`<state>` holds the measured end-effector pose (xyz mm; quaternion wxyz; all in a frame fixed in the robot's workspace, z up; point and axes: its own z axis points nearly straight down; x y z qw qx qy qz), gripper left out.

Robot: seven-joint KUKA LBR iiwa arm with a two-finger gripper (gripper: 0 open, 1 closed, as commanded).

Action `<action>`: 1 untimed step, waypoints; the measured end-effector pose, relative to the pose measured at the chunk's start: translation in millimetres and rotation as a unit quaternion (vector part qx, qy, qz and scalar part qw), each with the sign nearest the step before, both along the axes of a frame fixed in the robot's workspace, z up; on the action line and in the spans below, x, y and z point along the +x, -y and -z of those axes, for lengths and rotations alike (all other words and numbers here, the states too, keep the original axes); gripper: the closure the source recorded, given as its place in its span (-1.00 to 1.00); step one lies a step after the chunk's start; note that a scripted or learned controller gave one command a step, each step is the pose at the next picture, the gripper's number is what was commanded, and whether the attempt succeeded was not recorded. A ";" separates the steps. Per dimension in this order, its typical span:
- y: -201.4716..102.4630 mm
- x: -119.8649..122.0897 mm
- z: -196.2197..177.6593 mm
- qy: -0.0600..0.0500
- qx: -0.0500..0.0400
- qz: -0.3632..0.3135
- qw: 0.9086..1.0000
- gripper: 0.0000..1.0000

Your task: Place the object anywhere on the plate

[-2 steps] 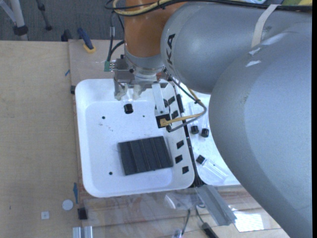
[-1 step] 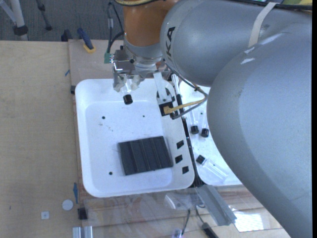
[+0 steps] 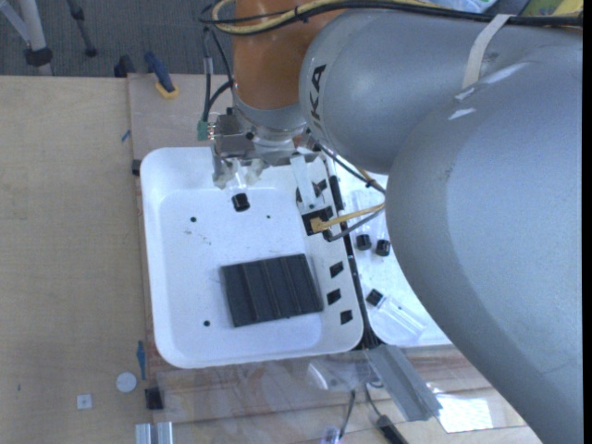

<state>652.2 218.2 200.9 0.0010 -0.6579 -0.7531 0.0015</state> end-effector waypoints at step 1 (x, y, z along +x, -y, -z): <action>0.4 13.5 65.0 0.000 0.001 -0.037 0.999 1.00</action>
